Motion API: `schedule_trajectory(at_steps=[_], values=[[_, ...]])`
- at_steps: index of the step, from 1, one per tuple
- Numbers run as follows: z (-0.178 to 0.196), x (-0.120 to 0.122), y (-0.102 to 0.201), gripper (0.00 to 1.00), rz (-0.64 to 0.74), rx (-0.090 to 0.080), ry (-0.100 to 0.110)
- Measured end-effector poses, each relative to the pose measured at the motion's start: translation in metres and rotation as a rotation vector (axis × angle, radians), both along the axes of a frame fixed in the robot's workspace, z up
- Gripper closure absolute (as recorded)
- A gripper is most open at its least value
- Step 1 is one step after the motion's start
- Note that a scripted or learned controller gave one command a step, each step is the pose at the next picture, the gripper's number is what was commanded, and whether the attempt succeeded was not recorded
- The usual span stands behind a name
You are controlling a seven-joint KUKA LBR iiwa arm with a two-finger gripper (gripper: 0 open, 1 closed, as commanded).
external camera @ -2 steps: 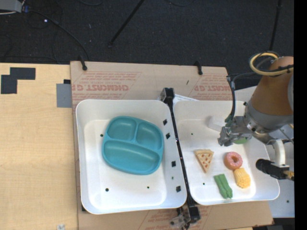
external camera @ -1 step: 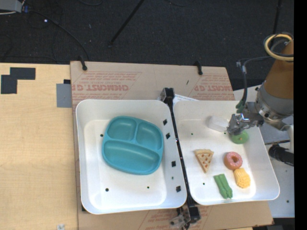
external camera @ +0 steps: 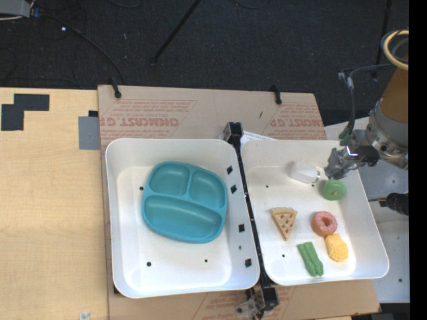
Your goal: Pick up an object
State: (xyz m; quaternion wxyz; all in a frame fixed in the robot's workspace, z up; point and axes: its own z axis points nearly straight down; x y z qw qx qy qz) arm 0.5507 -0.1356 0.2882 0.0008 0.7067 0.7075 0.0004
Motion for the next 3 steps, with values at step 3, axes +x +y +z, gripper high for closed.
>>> schedule_trajectory(at_steps=[3], values=[[-0.027,-0.032,0.162,1.00,0.003,0.002,0.007]])
